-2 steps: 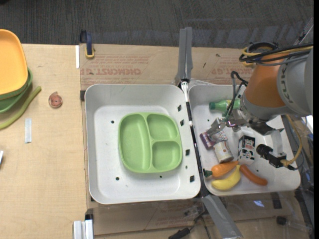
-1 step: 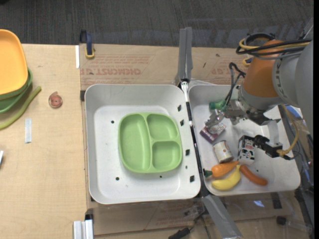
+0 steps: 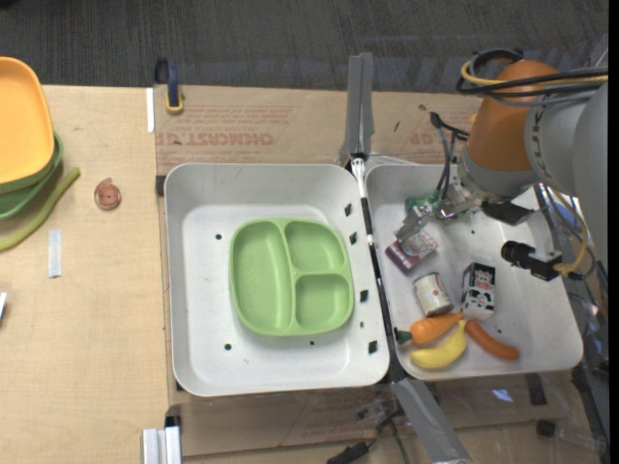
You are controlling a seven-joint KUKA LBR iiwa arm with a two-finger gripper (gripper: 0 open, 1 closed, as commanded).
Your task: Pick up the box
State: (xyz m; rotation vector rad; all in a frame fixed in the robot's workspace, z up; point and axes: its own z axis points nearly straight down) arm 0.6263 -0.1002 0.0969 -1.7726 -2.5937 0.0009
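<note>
A grey arm is being seen, an orange band wrapping it above the wrist; yellow and black cables are looping at its twelve o'clock.

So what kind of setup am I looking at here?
Most likely a robot lab pick-and-place bench. Two white bins sit on cardboard, one holding a green divided plate, the other toy food like a banana and a small box, with the grey arm reaching in.

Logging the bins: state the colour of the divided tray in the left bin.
Light green; the divided tray shows plainly in the camera view, lying in the left bin.
</note>
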